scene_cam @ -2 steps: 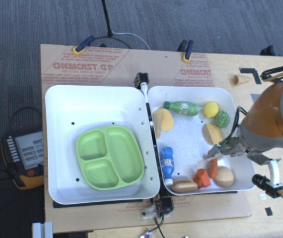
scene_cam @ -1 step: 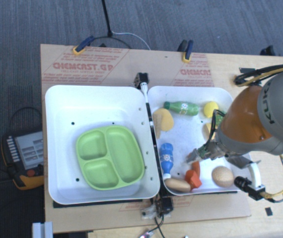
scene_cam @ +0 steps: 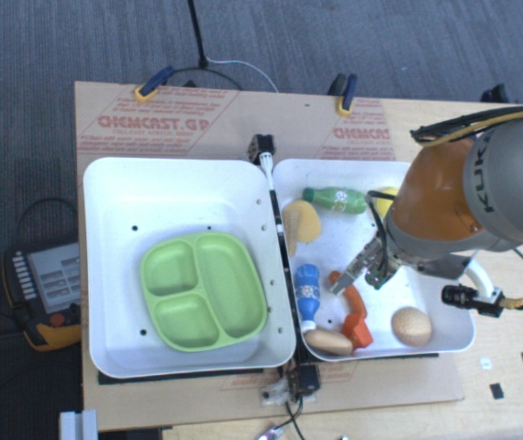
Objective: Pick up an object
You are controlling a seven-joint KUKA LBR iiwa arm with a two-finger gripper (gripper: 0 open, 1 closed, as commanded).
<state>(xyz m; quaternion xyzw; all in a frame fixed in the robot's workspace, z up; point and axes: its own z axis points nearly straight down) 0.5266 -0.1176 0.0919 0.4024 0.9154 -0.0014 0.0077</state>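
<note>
The arm (scene_cam: 459, 200) reaches in from the right over the right bin (scene_cam: 459, 342), its gripper (scene_cam: 349, 278) low among the objects there; the two fingers (scene_cam: 362, 262) look parted a little with nothing visibly between them, so nothing is held yet. The step in hand reads as the approach — the gripper is set over a target, with closing and lifting yet to come.

The candidates all lie in the right bin: a red piece (scene_cam: 357, 317) just below the fingertips, perhaps touching; a blue bottle (scene_cam: 307, 291) just to its left against the divider; a green bottle (scene_cam: 337, 200) near the far wall; a tan piece (scene_cam: 302, 223) beside it; a bun (scene_cam: 328, 341) at the near wall; an egg (scene_cam: 412, 325) near the bin's near right corner. The left bin (scene_cam: 115, 246) holds a green tray (scene_cam: 205, 291), well apart from the gripper.

The red piece looks the likeliest target; the next move calls for bringing the fingers down astride it — then closing and lifting straight up; the crowding is the hazard, since bottle and bun sit close enough to be nudged or caught along with it.
</note>
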